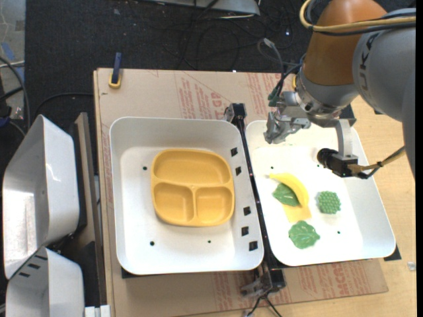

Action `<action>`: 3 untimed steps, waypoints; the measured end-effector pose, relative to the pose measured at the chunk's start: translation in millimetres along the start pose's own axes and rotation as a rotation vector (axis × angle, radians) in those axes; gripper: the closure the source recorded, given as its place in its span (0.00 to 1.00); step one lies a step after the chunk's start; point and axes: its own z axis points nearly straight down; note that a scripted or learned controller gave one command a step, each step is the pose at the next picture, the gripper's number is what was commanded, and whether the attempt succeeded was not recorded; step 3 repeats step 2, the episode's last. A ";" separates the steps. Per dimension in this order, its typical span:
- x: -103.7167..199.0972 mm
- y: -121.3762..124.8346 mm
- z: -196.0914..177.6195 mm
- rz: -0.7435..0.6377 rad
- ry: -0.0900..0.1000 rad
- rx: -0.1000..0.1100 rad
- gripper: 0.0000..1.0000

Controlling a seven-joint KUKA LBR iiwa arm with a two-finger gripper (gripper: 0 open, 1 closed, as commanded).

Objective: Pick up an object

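Two shallow white bins sit side by side on the cardboard-covered table (178, 88), and we take the right bin (370, 230) as our landmark. Left of it, the left bin (125, 177) holds a yellow plastic divided plate (193, 186), lying flat in the middle.

Inside the right bin, toward its near half, we see a yellow plastic banana (295, 189) with a flat green leaf-shaped toy (285, 194) lying on it, a round bumpy green toy (328, 202) just beside them toward the bin's right wall, and a crinkled green lettuce-like toy (303, 234) nearer the front rim. They lie loosely, apart enough that each could likely be approached from above.

Over the far left corner of this bin hangs the gripper (276, 134), pointing down, well apart from the toys and holding nothing; whether its fingers are spread or closed we cannot tell. We judge the pick not yet begun.
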 end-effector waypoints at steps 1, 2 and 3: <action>46.9 -6.6 13.3 0.001 -0.001 0.001 1.00; 103.7 -19.5 6.5 0.000 -0.001 0.001 1.00; 103.7 -19.5 6.5 0.000 -0.001 0.001 1.00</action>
